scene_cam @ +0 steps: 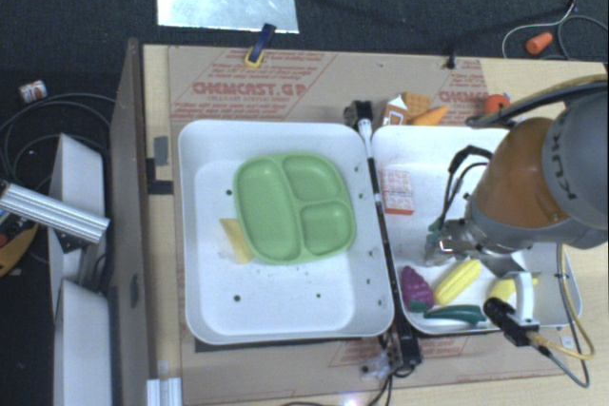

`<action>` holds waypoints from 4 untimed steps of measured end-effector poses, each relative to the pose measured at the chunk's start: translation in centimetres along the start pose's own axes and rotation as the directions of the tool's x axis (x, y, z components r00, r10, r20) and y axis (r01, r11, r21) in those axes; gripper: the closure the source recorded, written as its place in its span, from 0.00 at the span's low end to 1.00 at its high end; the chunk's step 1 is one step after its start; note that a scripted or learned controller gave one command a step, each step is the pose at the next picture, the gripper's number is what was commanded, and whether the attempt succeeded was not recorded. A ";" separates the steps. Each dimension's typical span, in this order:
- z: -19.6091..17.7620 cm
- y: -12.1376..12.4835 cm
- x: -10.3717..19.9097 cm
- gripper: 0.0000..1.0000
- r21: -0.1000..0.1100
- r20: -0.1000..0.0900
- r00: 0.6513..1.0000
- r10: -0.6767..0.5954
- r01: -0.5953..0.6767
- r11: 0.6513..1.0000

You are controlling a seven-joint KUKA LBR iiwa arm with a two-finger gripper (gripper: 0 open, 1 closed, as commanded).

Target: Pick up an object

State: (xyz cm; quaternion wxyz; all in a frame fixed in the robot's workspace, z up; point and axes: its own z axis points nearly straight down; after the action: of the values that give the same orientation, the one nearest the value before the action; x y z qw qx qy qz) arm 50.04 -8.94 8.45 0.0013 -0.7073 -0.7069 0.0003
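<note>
Pick not done, as far as this view shows. The arm (533,181) reaches low into the right bin (419,168), wrist down, and the pincer (445,241) sits just above the heap of toys at the bin's near edge. Cannot tell its state: the tips are lost in dark hardware and cable, and nothing shows plainly caught there. Judged stage: descent or reach, grasp and lift both left to do.

Likely target is the yellow corn (457,280), lying just below and slightly right of the pincer, flat on the bin floor. Its long axis runs on a diagonal, upper end pointing up-right toward the arm's bulk, lower end pointing down-left toward the purple piece (415,285), which sits down-left of the pincer and touches or nearly touches the corn. A green strip (457,312) lies further below, roughly crosswise. A second yellow piece (511,288) lies to the right of the corn, partly under the arm.

Far left of the pincer, in the left bin (205,299), a green divided plate (293,206) rests over a yellow slip (235,241). A red-printed card (397,190) lies up-left of the pincer.
</note>
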 end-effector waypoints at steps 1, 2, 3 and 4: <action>-10.5 -0.4 9.2 1.00 -0.011 -0.002 1.000 -0.013 0.013 1.000; -9.9 -1.1 18.5 1.00 -0.003 -0.003 1.000 -0.015 0.015 1.000; -11.5 2.0 29.2 1.00 -0.008 -0.003 1.000 -0.014 0.014 1.000; -19.8 1.4 32.6 1.00 -0.011 -0.004 1.000 -0.010 0.010 1.000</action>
State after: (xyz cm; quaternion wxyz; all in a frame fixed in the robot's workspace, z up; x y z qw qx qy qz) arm 51.53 23.61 28.26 -0.0009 -0.7037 -0.7105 -0.0050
